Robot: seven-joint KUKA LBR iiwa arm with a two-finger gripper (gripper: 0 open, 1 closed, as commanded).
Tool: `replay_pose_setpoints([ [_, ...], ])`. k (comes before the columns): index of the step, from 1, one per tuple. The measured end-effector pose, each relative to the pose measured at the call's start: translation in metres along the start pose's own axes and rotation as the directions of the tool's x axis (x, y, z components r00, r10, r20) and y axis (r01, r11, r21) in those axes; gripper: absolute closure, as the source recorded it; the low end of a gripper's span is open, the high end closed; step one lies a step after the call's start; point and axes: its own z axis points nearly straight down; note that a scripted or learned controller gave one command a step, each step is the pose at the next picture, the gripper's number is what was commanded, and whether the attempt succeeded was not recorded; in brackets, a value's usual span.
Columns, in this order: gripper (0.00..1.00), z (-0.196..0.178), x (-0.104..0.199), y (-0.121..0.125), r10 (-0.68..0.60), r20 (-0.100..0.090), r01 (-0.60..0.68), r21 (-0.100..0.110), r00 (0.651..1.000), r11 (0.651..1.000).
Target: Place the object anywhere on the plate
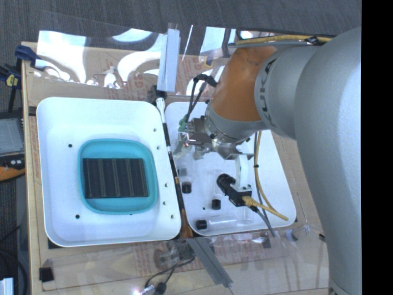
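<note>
Smooth grey casing of my arm (319, 134) fills the right side, rounding into a glossy orange band (242, 82) above the wrist. Below it my gripper (190, 141), all metal and cables, hangs low in the right bin (279, 189); I cannot tell how it is set, nor pick out the object. My teal plate (118, 177), a rounded rectangle with a dark ribbed centre, lies in the left bin (55, 128). Both bins are shallow matte white, resting on a wooden bench (110, 269) over grey carpet (92, 5).
</note>
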Motion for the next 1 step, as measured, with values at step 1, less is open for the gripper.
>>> replay_pose_setpoints([
  [1,0.00,0.0003,0.0004,-0.0002,0.000,-0.001,0.000,0.001,1.000,1.000],
])
